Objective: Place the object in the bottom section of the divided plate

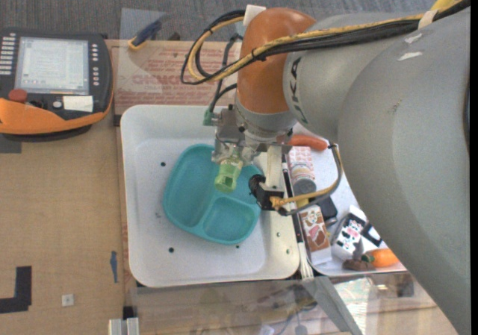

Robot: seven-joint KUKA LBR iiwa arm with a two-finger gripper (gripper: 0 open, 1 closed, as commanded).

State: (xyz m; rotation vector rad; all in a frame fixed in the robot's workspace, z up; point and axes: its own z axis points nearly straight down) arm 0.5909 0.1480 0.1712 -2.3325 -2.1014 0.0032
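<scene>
A teal divided plate [196,190] lies tilted in the left white bin [142,177], with one large section to the upper left and two smaller ones toward the lower right. My gripper [230,160] hangs over the plate's right side, just under the orange wrist band. A small translucent green object [227,174] sits between its fingers, above the plate near the divider. The fingers are shut on this object.
The right bin [340,210] holds an orange-handled tool [309,142], a small can [302,171], a printed box [316,227], a dice-like item [349,236] and a carrot-like piece [382,257]. The grey arm covers most of that bin. A teach pendant [52,80] lies at the upper left.
</scene>
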